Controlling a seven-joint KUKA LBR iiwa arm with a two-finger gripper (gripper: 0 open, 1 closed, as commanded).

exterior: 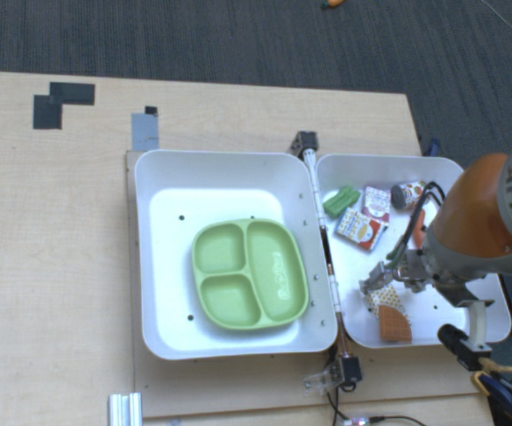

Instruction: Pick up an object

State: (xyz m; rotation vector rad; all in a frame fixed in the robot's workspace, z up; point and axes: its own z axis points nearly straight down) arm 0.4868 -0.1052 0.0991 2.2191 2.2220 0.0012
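From my screen, the left bin (145, 238) holds a pale green plate (249, 274) with three compartments, lying toward the bin's 5 o'clock corner. The right bin (504, 322) carries the small things. Toward its 11 o'clock sits a green wedge (340, 201). Just at that wedge's 4 o'clock lies a white and red packet (359, 228) with a printed face, and another small white packet (377, 202) rests at 1 o'clock from it. A dark, roundish piece (405, 193) sits near the bin's 12 o'clock edge. Toward the bin's 6 o'clock lies an orange-brown block (395, 327), with a speckled tan piece (386, 299) touching its top. The gripper (382, 282) hangs just above that tan piece, at the bin's 8 o'clock side; I cannot tell how its fingers stand. The grey arm (482, 224) with its orange band covers the bin's 3 o'clock side.
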